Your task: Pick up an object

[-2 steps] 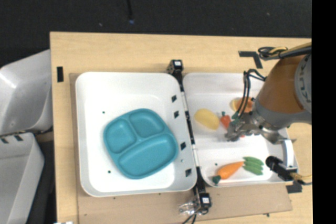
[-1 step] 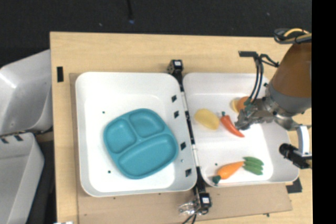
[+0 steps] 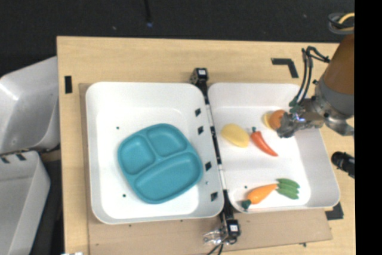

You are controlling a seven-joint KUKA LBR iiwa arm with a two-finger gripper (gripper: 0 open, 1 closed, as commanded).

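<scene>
1. The left bin (image 3: pixel 95 146) holds a blue divided plate (image 3: pixel 159 162) with three compartments, lying flat near the bin's middle.
2. The right bin (image 3: pixel 316 173) sits just beside the left one, their inner walls touching along the centre seam.
3. In the right bin, nearest the seam, lies a yellow lemon-like toy (image 3: pixel 236 135).
4. Just right of it a small red chili pepper (image 3: pixel 262 143) lies slanted, its tip pointing toward the bin's lower right.
5. Near the bin's front edge a toy carrot (image 3: pixel 261 193) lies with its green top at the left end, touching a green pea pod (image 3: pixel 289 187) at its right end.
6. An orange round toy (image 3: pixel 274 119) sits toward the right side of the bin, touching the gripper (image 3: pixel 289 126).
7. The gripper is low over the bin, right against that orange toy; how wide its jaws stand, and whether it grasps anything, cannot be told from here.
</scene>
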